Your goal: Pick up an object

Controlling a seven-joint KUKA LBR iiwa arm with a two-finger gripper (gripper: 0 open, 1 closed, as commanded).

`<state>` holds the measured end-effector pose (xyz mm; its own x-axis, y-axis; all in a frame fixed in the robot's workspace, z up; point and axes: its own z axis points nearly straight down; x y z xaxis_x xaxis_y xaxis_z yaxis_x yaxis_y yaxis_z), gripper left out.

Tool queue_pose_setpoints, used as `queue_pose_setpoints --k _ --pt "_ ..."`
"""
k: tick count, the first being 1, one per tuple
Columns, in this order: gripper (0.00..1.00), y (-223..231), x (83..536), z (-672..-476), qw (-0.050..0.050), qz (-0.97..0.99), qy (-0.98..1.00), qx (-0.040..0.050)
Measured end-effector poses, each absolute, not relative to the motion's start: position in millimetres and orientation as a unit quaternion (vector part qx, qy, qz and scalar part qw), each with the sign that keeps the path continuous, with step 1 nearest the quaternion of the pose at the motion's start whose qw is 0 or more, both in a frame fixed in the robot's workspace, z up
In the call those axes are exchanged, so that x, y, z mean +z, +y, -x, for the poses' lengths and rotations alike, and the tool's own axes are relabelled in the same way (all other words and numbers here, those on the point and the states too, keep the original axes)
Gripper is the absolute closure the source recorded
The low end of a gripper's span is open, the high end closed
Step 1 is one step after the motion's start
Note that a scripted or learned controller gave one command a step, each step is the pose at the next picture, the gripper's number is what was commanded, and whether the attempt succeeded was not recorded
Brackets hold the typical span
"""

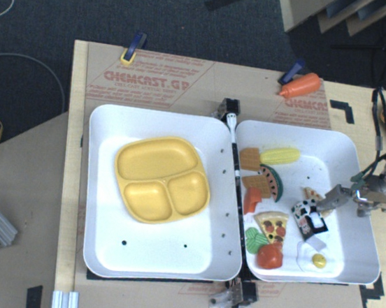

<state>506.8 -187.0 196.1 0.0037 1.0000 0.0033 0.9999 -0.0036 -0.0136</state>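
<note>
Tomato (270, 256) beside perhaps pizza slice (271, 228)

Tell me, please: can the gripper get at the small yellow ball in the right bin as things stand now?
Probably yes. The small yellow ball lies apart from the other toys, with bare floor around it, and the gripper is just above it in the right bin.

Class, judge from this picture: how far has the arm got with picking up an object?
Done: the gripper is in the right bin, among the toys. In hand: it sits at a black-and-white toy; grip unclear. Left: lifting it; the pizza slice and corn lie untouched.
</note>
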Motion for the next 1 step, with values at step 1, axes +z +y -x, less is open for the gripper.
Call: queue_pose_setpoints --k 1 --pt "0.0 -186.7 203.0 -510.1 0.0 0.707 -0.707 0.0"
